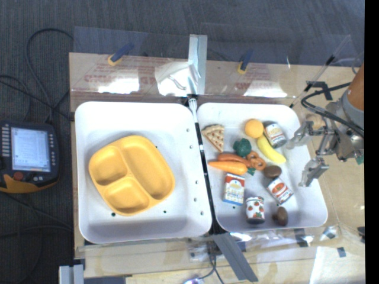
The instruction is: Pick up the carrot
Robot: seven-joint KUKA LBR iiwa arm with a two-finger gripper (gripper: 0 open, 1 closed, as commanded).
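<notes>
Left bin [89, 218] containing a yellow divided tray [131, 174]; right bin [314, 209] containing assorted toy food. Gripper [312, 152] poised over the right bin's right edge, fingers spread and grasping nothing. Banana [270, 149] beside an orange [253, 128]. Carrot [228, 165] lying near the right bin's left wall, just below a second orange vegetable, above a small carton [234, 189].

Arm in from right, gripper [309, 154] hanging low, jaws spread apart, nothing btwn them.
</notes>
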